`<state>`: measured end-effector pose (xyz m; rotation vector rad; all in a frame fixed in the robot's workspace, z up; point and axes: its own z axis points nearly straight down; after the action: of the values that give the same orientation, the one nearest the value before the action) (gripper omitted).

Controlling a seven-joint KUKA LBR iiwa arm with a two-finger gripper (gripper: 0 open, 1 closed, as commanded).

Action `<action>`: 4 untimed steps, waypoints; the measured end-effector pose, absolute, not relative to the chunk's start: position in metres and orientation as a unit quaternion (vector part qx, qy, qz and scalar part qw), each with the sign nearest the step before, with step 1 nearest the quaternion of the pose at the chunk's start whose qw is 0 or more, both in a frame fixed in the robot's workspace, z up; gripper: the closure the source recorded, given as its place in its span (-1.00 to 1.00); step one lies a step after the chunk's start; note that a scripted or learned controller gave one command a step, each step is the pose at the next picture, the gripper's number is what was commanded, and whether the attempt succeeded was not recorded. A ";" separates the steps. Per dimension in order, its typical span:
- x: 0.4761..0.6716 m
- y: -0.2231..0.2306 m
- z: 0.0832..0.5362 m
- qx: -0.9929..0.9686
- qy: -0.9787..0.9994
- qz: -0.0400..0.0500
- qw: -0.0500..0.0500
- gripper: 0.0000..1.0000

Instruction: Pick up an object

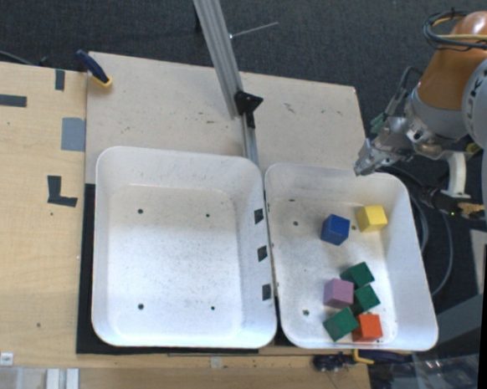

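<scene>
So my end effector (368,163) is hanging just over the far rim of the right bin (416,245), can't tell if it's open or holding anything. Closest pick is the yellow cube (372,217), just inside that far edge, blue cube (335,229) beside it.

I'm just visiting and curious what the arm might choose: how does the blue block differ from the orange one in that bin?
The blue block is blue; the orange block is orange. The blue block sits apart in the upper part of the right bin, with just the yellow block near it, closer to the gripper; the orange block is packed against green blocks at the near edge. Both are small cubes of like size.
</scene>
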<state>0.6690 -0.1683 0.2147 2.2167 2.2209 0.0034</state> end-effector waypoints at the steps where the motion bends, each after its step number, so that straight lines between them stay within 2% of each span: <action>1: 0.670 -0.168 0.233 0.707 0.708 0.001 0.001 1.00; 3: 0.625 -0.057 0.218 0.705 0.709 -0.001 -0.002 1.00; 4: 0.606 -0.016 0.219 0.705 0.709 0.000 -0.002 1.00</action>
<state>0.6061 -0.0164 0.2186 2.2180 2.2293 -0.0013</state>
